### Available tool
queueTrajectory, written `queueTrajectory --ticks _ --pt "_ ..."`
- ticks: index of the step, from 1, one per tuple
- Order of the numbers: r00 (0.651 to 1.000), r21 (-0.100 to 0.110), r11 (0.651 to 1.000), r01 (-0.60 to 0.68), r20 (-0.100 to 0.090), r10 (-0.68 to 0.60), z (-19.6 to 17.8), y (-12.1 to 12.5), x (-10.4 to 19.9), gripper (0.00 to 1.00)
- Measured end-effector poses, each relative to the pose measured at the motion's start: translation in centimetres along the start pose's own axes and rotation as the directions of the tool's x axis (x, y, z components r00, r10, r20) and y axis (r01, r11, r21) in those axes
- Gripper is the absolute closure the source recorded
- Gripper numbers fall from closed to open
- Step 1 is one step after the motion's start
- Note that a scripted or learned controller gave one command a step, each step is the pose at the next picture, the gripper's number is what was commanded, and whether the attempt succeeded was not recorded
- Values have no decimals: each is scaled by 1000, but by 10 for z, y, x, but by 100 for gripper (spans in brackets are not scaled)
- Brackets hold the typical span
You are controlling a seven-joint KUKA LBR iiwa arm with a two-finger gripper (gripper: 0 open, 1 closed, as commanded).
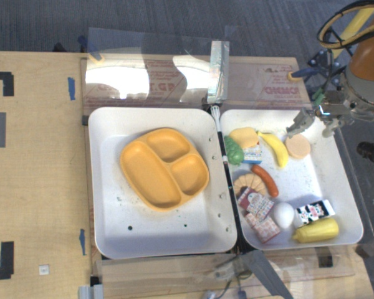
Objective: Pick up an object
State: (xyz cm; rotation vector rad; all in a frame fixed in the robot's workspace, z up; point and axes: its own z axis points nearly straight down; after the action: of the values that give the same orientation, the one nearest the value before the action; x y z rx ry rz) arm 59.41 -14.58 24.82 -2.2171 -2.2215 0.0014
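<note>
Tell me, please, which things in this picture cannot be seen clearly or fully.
- Arm: cut off by the camera view's right edge.
- Gripper: small and blurred above the right bin; its grip cannot be judged.
- Packet: print too small to read, partly covered by the white egg.
- Bread: partly under the sausage.

Grey arm (355,101), orange band, yellow cables (349,17).

Bright, even overhead light here, colours reading true. Strong white glare flares on the clear panel (153,80) behind the left bin (103,185), washing out its print. Shadows stay short and soft under the orange plate (165,167). Focus is slightly soft throughout, with fine detail on small items smeared.
</note>
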Motion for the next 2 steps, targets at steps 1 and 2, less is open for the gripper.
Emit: queueTrajectory --ticks 1,2 --pt "988 -8 988 -157 1 157 145 40 3 0" --pt "953 -19 953 -301 -2 301 153 60 4 0"
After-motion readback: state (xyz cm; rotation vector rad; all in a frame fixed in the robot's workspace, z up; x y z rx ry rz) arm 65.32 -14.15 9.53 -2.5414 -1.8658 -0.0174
